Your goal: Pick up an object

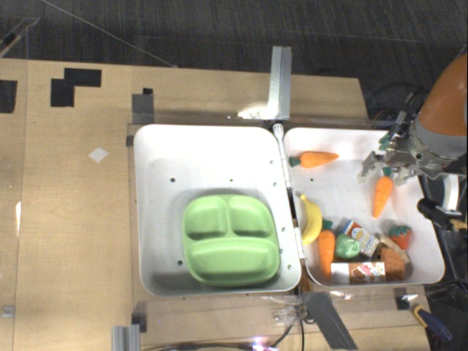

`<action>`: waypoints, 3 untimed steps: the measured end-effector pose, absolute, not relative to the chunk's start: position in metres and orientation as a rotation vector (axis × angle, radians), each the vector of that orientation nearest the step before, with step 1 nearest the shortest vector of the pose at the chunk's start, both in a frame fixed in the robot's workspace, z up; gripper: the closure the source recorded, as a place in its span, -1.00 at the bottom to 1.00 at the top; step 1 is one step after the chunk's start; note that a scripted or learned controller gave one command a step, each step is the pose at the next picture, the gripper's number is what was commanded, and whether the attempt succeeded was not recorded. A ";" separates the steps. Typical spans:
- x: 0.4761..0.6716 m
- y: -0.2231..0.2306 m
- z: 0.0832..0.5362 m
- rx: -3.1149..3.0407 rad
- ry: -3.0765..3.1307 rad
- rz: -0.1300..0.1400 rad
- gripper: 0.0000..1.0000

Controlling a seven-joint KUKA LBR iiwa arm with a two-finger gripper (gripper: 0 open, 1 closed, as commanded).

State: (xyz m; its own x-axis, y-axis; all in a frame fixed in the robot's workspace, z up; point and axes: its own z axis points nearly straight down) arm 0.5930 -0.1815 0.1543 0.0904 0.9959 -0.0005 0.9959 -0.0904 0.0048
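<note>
My gripper (385,171) hangs over the upper right part of the right bin (344,189), its fingers spread open. Just below it lies an orange toy carrot (382,196), its upper end right at the fingertips; nothing is clamped between them. A second carrot (314,159) rests near the bin's top left corner. A yellow banana (311,220) and a third carrot (326,246) lie along the bin's left wall.
Along the right bin's lower edge sit a green toy (347,247), a small printed box (363,236), a red fruit (399,235), a brown piece (393,261) and a white carton (357,272). The left bin (168,167) holds a green divided plate (230,238).
</note>
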 end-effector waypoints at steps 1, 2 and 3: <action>0.591 -0.193 0.096 2.327 2.104 0.006 -1.00; 0.593 -0.192 0.108 2.325 2.100 0.013 1.00; 0.598 -0.100 0.203 2.495 1.905 0.007 1.00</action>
